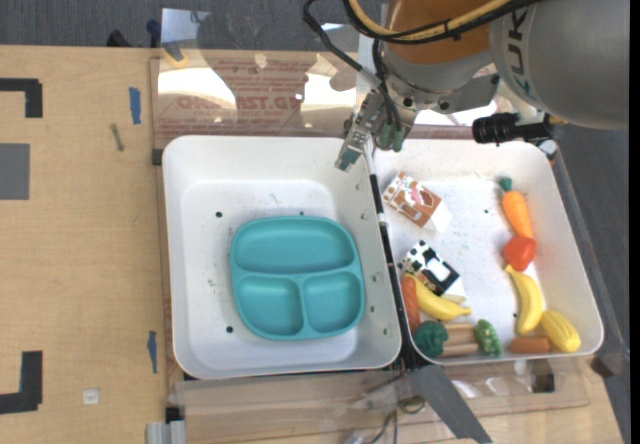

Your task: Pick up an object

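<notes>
Orange-banded arm hangs claw (372,135) over divider between bins, nothing between fingers; fingers look slightly apart. Nothing picked yet. Candidates lie in right bin (578,262): snack box (412,200) at 5 o'clock from claw, carrot (515,213), banana (527,299). Descent, grip, lift all remain.

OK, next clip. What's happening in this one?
A KUKA arm reaches in from the right, its gripper hanging over the far end of the divide between the two white bins, with nothing seen between its fingers. The left bin holds a teal divided plate. The right bin holds toy food: a carrot, two bananas, broccoli and two small printed cartons. No object is picked up yet.
</notes>
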You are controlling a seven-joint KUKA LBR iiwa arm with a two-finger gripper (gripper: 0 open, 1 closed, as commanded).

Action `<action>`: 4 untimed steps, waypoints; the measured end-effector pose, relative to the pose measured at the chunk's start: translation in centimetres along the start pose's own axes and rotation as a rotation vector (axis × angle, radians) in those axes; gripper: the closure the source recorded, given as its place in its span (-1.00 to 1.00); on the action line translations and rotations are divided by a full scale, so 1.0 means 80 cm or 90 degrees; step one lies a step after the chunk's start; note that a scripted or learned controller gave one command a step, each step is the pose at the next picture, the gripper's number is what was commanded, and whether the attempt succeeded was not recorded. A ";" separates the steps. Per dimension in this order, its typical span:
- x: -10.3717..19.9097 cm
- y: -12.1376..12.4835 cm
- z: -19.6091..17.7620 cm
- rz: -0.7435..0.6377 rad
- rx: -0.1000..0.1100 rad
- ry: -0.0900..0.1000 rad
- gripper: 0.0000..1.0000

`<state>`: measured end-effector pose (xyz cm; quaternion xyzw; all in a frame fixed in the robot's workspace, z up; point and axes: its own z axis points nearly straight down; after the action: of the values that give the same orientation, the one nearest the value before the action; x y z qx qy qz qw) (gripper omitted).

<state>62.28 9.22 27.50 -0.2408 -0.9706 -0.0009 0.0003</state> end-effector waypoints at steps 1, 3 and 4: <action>-0.080 -0.075 -0.062 -0.107 -0.001 -0.008 1.00; -0.045 -0.089 -0.005 -0.032 -0.003 -0.008 1.00; -0.047 -0.088 -0.020 -0.033 -0.005 -0.012 1.00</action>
<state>62.30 1.27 29.05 -0.2157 -0.9764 -0.0026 -0.0102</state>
